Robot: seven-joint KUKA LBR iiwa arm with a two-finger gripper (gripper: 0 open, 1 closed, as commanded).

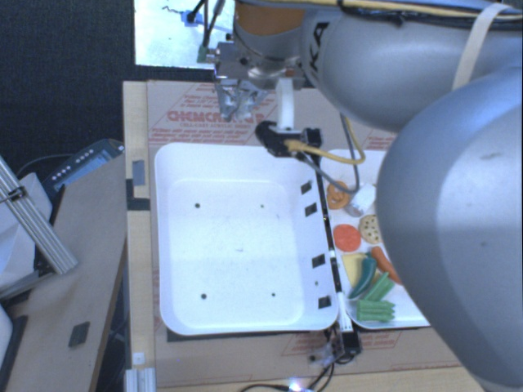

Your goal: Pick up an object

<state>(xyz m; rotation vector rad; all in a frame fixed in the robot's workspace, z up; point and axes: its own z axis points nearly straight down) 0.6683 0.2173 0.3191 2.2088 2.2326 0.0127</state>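
My gripper [239, 104] hangs over the cardboard just behind the far rim of the left white bin [167, 219], high in the camera view. The right bin [409, 321] is mostly covered by the arm. In its visible strip lie several toy foods: an orange piece [337, 194], a pale clear lump [360, 199], a red disc [347, 237], a dotted cracker [369, 229], a yellow wedge [353, 266], an orange carrot [384, 265], a dark green pod [372, 285] and a light green ridged piece [377, 309]. None of them is near the gripper.
The bulky grey arm [433, 137] covers the right side. The bins rest on a cardboard sheet [188, 113]. Left of the bench stand a grey device [82, 163] and an aluminium rail [37, 227]. Black clips [315, 235] line the divide between the bins.
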